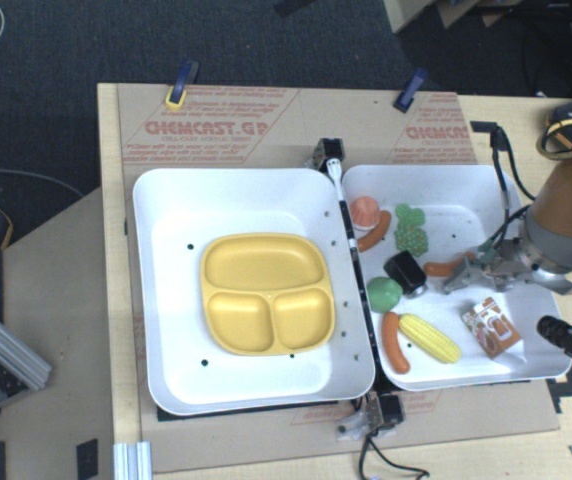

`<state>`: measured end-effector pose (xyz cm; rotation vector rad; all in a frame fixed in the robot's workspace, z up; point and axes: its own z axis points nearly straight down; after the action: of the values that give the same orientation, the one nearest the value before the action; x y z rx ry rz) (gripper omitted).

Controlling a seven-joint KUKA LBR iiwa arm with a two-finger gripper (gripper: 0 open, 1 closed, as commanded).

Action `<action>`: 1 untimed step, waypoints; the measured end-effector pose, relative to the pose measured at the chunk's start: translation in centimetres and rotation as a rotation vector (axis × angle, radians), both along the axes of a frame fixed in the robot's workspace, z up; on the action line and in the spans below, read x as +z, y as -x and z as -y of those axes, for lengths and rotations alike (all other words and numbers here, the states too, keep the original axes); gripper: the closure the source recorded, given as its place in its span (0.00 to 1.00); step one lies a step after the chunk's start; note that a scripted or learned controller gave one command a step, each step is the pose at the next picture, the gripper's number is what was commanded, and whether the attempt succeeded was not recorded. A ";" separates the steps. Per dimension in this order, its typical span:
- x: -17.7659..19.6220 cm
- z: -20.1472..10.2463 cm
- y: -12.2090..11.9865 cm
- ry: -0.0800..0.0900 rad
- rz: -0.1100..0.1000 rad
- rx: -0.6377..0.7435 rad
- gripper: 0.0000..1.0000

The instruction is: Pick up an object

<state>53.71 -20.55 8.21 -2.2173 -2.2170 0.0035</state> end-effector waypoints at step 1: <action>1.3 0.1 -0.1 0.003 0.006 -0.001 1.00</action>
<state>53.84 -20.65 9.53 -2.2227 -2.2209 0.0005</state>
